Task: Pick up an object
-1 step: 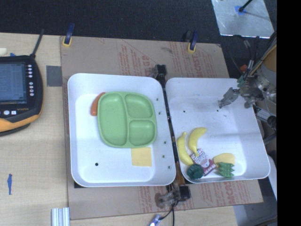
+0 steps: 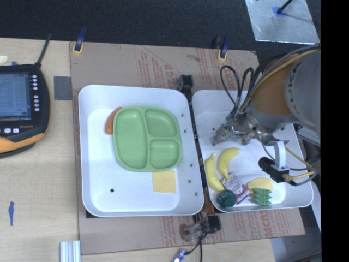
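Claw (image 2: 233, 134) low over the upper half of the right bin (image 2: 203, 108), hanging off the grey arm (image 2: 305, 86) with orange band at its 2 o'clock. Open or closed: cannot tell, hidden under wrist hardware and black cables. Nothing visibly held.

Nearest items, all in the right bin:
- banana (image 2: 228, 160) at 6 o'clock of the claw, just below it, curved, not touching as far as can be seen
- second banana (image 2: 212, 173) at 7 o'clock, lying along the bin's left wall, just beside the first
- red-and-white packet (image 2: 234, 184) further out at 6 o'clock, touching the second banana's lower end
- dark green lump (image 2: 226, 200) at 6 o'clock by the bin's bottom rim, just beside the packet
- small yellow piece (image 2: 260, 183) at 5 o'clock, with a green piece (image 2: 262, 197) directly under it

Left bin (image 2: 87, 146) at 9 o'clock, well apart from the claw:
- green divided plate (image 2: 147, 138) near centre, three compartments
- orange piece (image 2: 110, 122) tucked at the plate's 10 o'clock edge, partly covered
- flat yellow square (image 2: 164, 182) at the plate's 5 o'clock, touching its rim

Both bins on a cardboard sheet (image 2: 136, 64), held by blue clamps (image 2: 79, 39) along the top edge. Handheld screen unit (image 2: 19, 108) far out at 9 o'clock on the bench.
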You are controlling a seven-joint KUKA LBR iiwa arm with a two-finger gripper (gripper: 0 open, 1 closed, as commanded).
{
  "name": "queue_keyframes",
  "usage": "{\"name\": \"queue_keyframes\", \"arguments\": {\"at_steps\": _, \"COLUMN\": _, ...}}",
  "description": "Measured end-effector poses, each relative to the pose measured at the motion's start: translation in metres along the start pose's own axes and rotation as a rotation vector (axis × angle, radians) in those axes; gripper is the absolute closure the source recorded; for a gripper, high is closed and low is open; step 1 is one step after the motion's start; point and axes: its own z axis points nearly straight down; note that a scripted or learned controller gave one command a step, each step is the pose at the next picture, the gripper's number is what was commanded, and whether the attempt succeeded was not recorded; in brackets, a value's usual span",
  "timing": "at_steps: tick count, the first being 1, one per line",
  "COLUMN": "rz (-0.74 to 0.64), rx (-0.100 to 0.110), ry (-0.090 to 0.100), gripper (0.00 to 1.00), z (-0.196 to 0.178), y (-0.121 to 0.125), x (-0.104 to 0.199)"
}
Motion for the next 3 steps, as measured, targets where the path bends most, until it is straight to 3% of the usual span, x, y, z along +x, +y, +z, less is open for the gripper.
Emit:
{"name": "queue_keyframes", "arguments": {"at_steps": 1, "rz": 0.001, "rx": -0.001, "ry": -0.001, "gripper": 0.00, "z": 0.003, "y": -0.061, "x": 0.013}}
{"name": "queue_keyframes", "arguments": {"at_steps": 2, "rz": -0.001, "rx": 0.001, "ry": -0.002, "gripper": 1.00, "z": -0.007, "y": -0.061, "x": 0.012}}
{"name": "queue_keyframes", "arguments": {"at_steps": 3, "rz": 0.002, "rx": -0.005, "ry": 0.000, "gripper": 1.00, "z": -0.099, "y": 0.008, "x": 0.069}}
